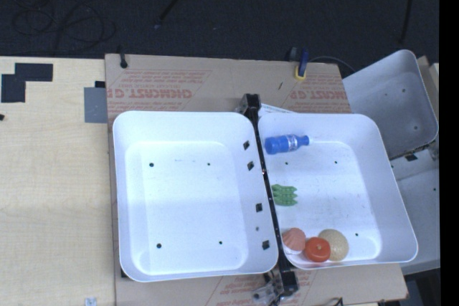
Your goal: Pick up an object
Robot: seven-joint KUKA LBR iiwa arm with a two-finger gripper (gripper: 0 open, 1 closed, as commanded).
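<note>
Since my arm comes in from the right, the right bin (387, 175) holds every candidate: the bottle (285, 144) lies far-left with its long axis left-right, toys (315, 246) cluster near. My claw's opening I cannot tell.

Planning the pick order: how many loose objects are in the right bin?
5. A blue bottle lies near the far left corner, a green item by the left wall, and a pink piece, red disc and tan round cluster at the near edge.
</note>
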